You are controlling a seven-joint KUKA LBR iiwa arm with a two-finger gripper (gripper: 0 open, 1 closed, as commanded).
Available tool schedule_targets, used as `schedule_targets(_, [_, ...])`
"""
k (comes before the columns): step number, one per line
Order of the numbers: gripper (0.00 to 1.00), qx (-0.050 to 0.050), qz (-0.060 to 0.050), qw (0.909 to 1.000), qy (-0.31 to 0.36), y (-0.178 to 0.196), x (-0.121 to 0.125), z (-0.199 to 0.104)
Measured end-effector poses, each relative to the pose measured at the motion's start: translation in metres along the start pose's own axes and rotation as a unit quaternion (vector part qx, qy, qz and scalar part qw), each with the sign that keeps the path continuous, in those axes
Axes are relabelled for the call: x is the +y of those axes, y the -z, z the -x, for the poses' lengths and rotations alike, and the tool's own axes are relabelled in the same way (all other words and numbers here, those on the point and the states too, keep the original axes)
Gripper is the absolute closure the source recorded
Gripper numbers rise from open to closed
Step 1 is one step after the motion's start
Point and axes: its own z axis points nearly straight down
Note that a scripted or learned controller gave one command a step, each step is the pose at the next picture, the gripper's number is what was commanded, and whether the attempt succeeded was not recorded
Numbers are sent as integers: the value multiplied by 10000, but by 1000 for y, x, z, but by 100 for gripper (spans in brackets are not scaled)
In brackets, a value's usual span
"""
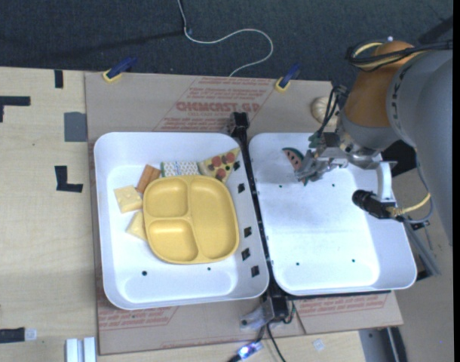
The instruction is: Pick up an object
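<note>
Faintly, red "CHEMCAST" on cardboard [207, 105]

One fixed cam sits above the bench [34, 202], looking down at a slant, far enough back to take in both white bins [109, 225]. Bins lie side by side, 9 to 3 o'clock; arm [411, 89] enters from approx 2 o'clock.

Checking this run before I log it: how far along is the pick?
Done: the arm has reached into the right bin, with the gripper low at its far-left corner beside a small watermelon-slice toy. In hand: nothing visibly held; whether the fingers have closed cannot be told. Left: grasp and lift. The yellow divided plate and the small items around it lie in the left bin.
</note>
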Motion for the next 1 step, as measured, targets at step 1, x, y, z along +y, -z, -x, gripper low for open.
schedule_targets(1, [100,1,4,10000,-2,45,-5,1])
